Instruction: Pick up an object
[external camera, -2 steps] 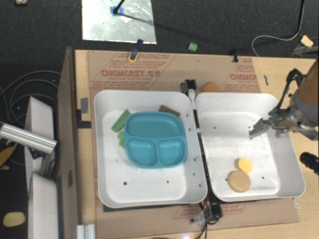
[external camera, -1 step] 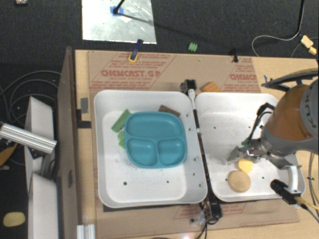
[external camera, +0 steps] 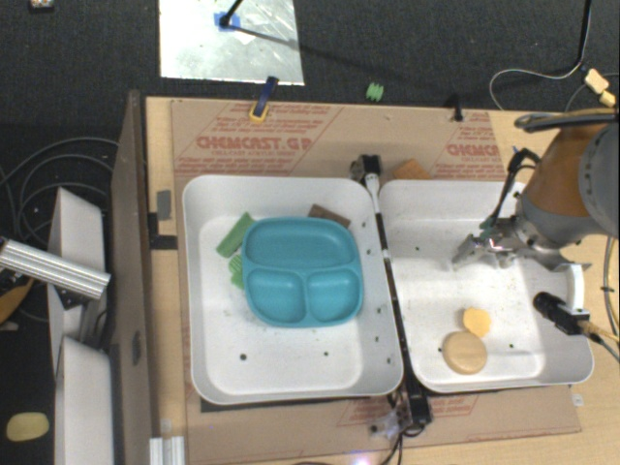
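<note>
My arm (external camera: 579,192) comes in from the right and bends down into the right bin (external camera: 426,289). My jaws sit low over the back half of that bin, about midway across its floor. I cannot tell whether they are apart or together, as the metal at my wrist blurs into the white floor from this angle. I see nothing between them.

Two things lie in this bin, both toward the front and apart from my jaws. A small yellow disc (external camera: 476,321) rests on the floor, and a larger tan disc (external camera: 465,353) lies just in front of it, the two touching or nearly so. Both sit a little left of the bin's middle, clear of the walls.

The left bin (external camera: 291,361) sits just beside mine, their rims meeting. A blue plate (external camera: 300,269) with three compartments lies flat in its middle. A green piece (external camera: 232,235) pokes out from under the plate's left edge, and a brown piece (external camera: 329,215) shows at its back right corner, partly covered.

Both bins stand on a surface (external camera: 320,139) lined with brown board printed in red. A small orange-brown thing (external camera: 412,170) lies on that board just behind my bin's back left corner. What it is I cannot make out.
</note>
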You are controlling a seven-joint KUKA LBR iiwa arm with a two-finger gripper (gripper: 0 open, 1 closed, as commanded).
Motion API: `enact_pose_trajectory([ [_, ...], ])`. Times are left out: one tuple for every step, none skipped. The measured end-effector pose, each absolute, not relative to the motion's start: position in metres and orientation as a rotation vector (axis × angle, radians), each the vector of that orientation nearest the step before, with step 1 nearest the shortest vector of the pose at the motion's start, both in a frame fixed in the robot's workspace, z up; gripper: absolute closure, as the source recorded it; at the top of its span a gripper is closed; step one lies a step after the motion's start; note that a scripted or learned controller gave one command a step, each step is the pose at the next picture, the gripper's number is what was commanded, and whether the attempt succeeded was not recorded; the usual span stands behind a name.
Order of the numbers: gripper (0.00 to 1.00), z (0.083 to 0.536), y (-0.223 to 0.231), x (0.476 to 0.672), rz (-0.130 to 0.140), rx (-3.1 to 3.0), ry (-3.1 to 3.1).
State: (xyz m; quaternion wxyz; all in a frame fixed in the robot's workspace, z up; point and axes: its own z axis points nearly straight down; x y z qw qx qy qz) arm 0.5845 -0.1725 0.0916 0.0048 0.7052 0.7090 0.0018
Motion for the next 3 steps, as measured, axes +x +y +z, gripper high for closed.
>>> enact_pose_trajectory([
  [0.00, 0.272, -0.170, 0.563, 0.014, 2.205, 2.216],
  [0.00, 0.152, -0.142, 0.482, -0.009, 2.232, 2.231],
  [0.00, 0.099, -0.143, 0.486, -0.002, 2.223, 2.224],
])
